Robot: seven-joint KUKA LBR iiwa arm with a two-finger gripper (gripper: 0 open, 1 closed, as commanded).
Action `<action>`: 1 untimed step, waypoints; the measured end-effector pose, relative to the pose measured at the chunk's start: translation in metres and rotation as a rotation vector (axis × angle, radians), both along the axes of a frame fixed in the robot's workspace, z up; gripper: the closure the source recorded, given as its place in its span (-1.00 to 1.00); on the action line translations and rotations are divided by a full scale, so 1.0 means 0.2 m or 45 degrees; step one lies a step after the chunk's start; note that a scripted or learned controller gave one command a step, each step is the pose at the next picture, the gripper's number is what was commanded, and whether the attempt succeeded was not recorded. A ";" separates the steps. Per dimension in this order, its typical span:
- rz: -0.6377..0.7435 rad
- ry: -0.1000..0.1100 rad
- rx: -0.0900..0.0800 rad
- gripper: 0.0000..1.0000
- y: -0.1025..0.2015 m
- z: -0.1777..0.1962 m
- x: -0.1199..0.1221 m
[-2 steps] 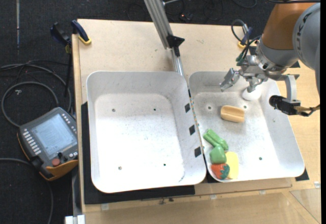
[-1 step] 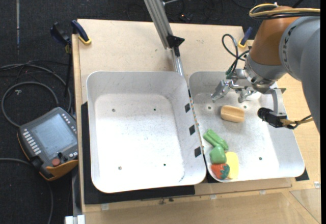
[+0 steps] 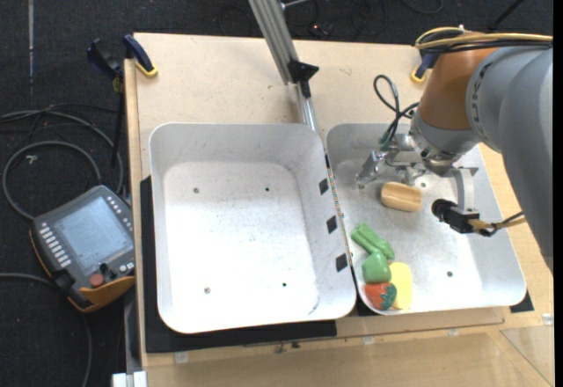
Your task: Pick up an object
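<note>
1. Your bench (image 3: 220, 77) carries two white bins: left bin (image 3: 176, 148), right bin (image 3: 493, 280).
2. The arm (image 3: 501, 95) reaches in over the right bin's far half.
3. The gripper (image 3: 396, 167) hangs low in that bin; you cannot tell how wide the claw stands, and nothing visible sits between its tips.
4. A tan wooden block (image 3: 401, 196) lies just below the gripper.
5. The green pieces (image 3: 374, 253), a yellow piece (image 3: 401, 278) and a red piece (image 3: 380, 295) cluster at the right bin's near-left corner.
</note>
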State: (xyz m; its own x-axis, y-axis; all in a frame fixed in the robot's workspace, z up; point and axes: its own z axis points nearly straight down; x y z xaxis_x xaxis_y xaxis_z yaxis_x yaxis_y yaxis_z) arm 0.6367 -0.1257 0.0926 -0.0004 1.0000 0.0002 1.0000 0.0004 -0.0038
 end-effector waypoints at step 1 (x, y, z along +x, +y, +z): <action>-0.001 -0.007 -0.001 1.00 0.00 0.07 0.01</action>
State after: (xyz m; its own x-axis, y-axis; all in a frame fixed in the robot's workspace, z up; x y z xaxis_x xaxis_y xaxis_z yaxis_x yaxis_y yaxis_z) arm 0.6383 -0.1259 0.1057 0.0001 1.0000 -0.0005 1.0000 -0.0001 0.0018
